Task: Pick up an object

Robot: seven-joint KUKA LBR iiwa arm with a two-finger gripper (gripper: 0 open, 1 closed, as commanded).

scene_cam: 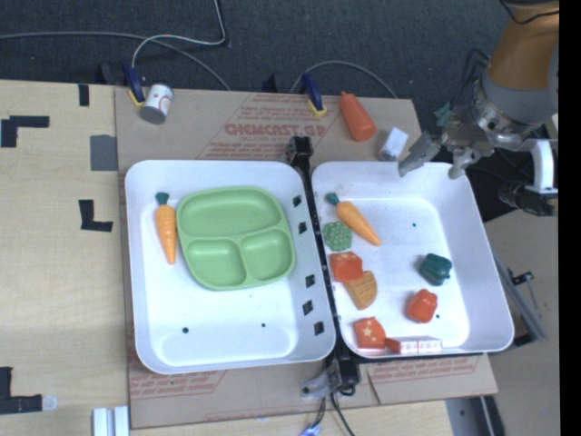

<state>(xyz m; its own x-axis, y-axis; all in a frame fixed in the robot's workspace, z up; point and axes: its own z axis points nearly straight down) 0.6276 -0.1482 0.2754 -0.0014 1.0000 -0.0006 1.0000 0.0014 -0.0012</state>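
The gripper [438, 155] is seen poised above the far rim of the right bin [472, 221], fingers spread apart and nothing between them; the approach step is judged in hand. Candidate objects lie below: carrot [357, 222], green piece [435, 267], red piece [421, 305]. A descent over one object is called for next.

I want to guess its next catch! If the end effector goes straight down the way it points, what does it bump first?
Probably the far rim of the right-hand white plastic bin, since the end effector hangs there; depth is unclear.
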